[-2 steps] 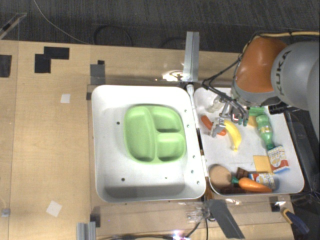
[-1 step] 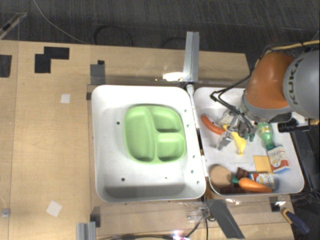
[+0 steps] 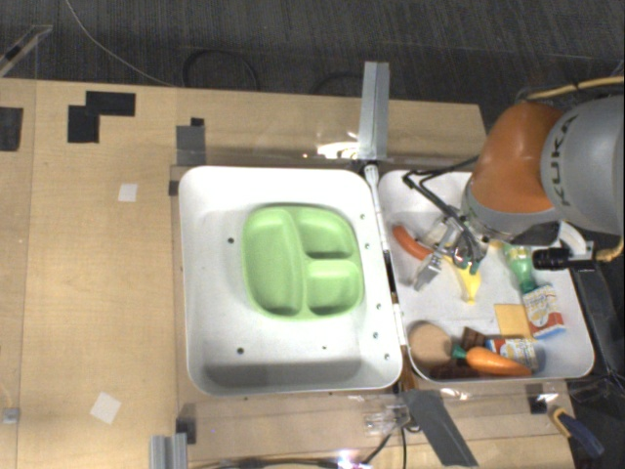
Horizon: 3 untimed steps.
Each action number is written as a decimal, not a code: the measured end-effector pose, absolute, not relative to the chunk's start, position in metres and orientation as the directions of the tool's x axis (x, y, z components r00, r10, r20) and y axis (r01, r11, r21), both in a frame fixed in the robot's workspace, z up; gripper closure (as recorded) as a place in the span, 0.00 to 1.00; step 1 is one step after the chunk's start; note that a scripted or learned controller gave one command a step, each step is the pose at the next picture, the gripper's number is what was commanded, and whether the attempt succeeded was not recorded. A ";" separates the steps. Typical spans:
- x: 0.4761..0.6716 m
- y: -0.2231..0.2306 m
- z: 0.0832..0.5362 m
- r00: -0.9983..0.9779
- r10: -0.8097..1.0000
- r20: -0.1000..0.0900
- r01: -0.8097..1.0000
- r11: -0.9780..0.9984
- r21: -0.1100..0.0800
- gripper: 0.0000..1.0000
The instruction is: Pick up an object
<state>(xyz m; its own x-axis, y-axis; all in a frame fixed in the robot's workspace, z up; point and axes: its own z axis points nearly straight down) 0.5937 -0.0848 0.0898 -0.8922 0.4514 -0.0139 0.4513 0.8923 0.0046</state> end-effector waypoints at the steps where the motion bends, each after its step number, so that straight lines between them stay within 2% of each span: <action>1: 0.601 -0.084 0.090 -0.897 0.442 -0.013 0.442 0.897 0.005 0.00; 2: 0.613 -0.082 0.089 -0.890 0.456 -0.012 0.456 0.890 0.005 0.00; 3: 0.592 -0.091 0.090 -0.858 0.513 -0.013 0.513 0.858 0.008 0.00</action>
